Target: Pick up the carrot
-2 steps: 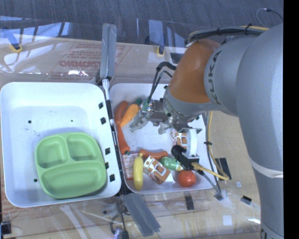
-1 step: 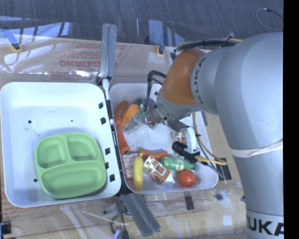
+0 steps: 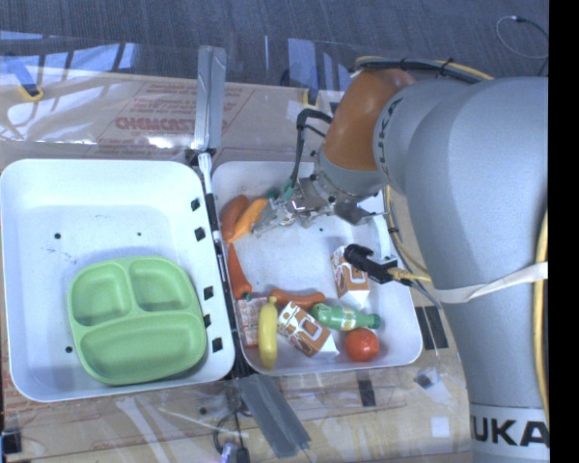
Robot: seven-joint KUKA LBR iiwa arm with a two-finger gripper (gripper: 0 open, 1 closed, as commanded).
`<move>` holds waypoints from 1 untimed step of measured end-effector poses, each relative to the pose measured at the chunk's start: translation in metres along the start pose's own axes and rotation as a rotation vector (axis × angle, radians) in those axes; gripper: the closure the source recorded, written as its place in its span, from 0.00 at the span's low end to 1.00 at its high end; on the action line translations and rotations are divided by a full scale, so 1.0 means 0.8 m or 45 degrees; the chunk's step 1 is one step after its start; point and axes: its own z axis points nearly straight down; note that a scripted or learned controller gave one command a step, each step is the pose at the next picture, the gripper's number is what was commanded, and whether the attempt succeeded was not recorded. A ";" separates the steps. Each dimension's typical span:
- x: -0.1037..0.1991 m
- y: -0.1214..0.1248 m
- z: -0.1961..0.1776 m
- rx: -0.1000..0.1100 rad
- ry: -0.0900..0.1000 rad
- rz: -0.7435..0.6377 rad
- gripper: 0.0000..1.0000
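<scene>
- The arm (image 3: 463, 201) fills the right side of my view, reaching over the right bin (image 3: 405, 331); I keep its bulk clear of the bin wall as I lower
- The left bin (image 3: 39, 220) holds a green tray (image 3: 135, 318); I leave it alone
- The hand (image 3: 291, 208) sits low at the right bin's upper left; I cannot tell how it is set
- The carrot (image 3: 239, 216) lies just beside it against the left wall; I judge a slow descent centred on it best, away from the banana (image 3: 268, 334) and tomato (image 3: 363, 345)
</scene>
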 end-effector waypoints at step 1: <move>0.010 0.015 0.000 0.041 -0.023 0.099 0.00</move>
